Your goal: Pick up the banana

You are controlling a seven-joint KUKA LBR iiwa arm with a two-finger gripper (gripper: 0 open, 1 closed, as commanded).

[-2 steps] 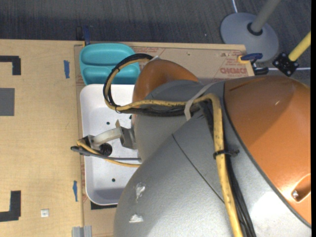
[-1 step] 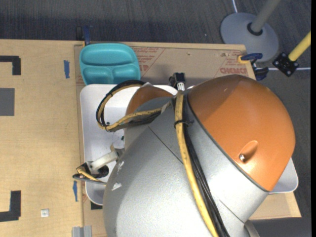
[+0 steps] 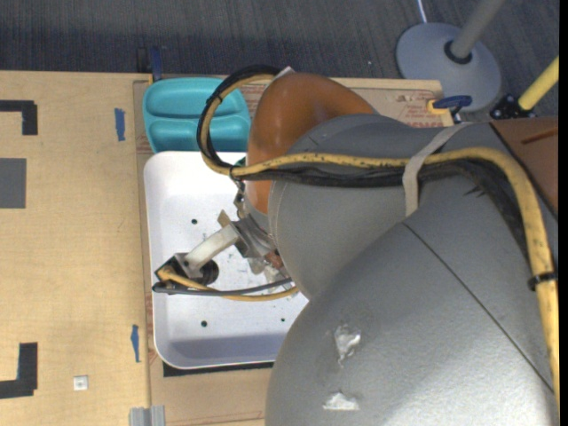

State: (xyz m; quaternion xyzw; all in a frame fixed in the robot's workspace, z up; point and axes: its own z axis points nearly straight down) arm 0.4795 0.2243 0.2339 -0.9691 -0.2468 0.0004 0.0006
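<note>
Cannot place the banana from here: probably somewhere under the arm (image 3: 399, 273), sprawled across the centre and right of the frame and covering the right half of the bin (image 3: 182, 193). Hangs low over the middle of that bin with the gripper (image 3: 256, 245), just left of frame centre; cannot tell whether open or closed, and cannot make out anything held. Bare white floor on the bin's left side, and a teal block (image 3: 186, 114) just above its upper-left rim. As for handling, judging by the task alone: expect a light, curved fruit, firm enough to lift but soft-skinned and easy to bruise, smooth and apt to roll or pivot on the slick bin floor. Best to grip across the thick middle, closing over the narrow width and not along the curve. Avoid the tapering ends and the stem, likely to slip out or swing. Squeeze gently, lift slowly, and check for a real hold before trusting the pick.
</note>
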